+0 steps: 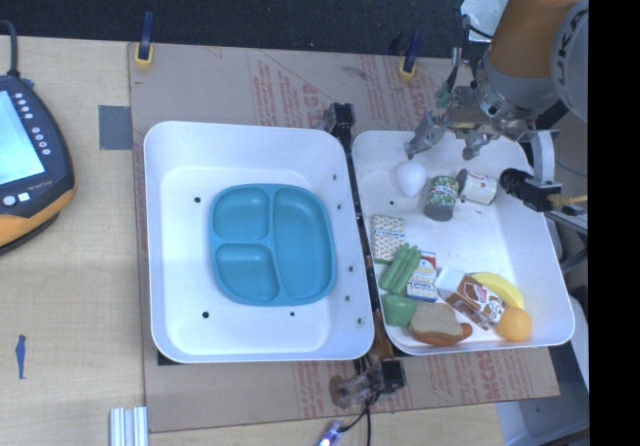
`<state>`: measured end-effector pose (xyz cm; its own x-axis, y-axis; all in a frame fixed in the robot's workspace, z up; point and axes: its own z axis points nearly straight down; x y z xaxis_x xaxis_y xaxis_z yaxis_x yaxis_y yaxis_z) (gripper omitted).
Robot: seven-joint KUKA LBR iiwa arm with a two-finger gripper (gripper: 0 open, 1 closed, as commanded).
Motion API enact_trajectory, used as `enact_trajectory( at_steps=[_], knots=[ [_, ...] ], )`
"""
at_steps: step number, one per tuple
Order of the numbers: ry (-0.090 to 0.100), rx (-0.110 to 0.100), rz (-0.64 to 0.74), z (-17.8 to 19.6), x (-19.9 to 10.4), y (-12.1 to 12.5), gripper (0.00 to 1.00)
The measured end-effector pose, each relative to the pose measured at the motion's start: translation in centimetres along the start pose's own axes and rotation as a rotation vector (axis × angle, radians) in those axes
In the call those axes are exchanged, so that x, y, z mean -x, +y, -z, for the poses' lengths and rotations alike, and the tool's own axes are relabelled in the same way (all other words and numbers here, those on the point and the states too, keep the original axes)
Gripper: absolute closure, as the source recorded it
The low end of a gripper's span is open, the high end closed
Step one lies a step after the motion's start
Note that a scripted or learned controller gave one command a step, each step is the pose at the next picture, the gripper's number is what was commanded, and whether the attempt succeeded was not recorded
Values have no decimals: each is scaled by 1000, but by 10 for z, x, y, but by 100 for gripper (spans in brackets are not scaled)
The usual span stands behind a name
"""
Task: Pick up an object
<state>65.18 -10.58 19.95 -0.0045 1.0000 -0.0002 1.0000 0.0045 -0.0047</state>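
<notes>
Hovering over the right bin (545,234), the gripper (450,139) spreads empty jaws.

arm (535,24): cut by top edge | pendant (28,159): cut by left edge | carton (480,300) print: unreadable

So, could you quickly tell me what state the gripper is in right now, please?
Gripper: open, fingers spread, holding nothing, above the far end of the right bin near the white egg.
</notes>
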Motion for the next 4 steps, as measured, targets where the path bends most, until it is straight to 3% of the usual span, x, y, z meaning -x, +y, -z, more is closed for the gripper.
enact_trajectory(
  at_steps=[2,3,4],
  knots=[
    [-1,-2,1,-109,41,-27,0],
    [5,-7,-1,-96,50,-10,0],
    [2,-3,-1,-108,67,-19,0]
  ],
)
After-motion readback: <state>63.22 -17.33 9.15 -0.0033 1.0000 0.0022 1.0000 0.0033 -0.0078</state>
